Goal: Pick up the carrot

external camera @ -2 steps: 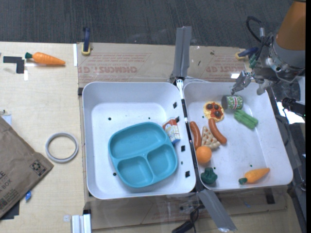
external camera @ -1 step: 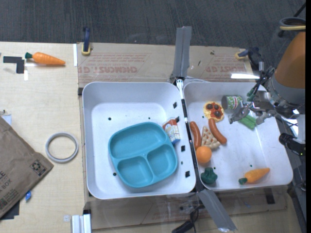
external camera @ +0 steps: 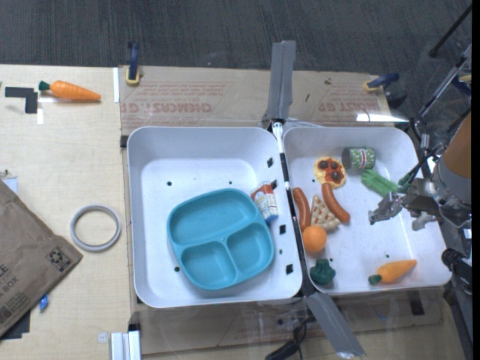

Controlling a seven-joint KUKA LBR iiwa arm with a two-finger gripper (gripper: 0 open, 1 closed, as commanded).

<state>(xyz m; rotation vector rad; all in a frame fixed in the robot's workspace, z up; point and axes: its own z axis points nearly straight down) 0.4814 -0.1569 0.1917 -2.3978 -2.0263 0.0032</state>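
An orange carrot (external camera: 394,271) with a green top lies in the right bin (external camera: 352,289), near its front right corner, with its tip pointing right. My gripper (external camera: 401,216) hovers over the right side of that bin, a little behind the carrot and apart from it. It is open, and nothing is between its fingers (external camera: 382,210). A second carrot (external camera: 70,91) lies outside the bins on the wooden bench at the far left.
The right bin also holds a pizza slice (external camera: 330,170), a green can (external camera: 359,157), a green vegetable (external camera: 379,181), two sausages (external camera: 335,202), a waffle (external camera: 322,214), an orange (external camera: 314,238) and a dark green item (external camera: 322,273). The left bin holds a blue divided plate (external camera: 220,238) and a small packet (external camera: 265,201).
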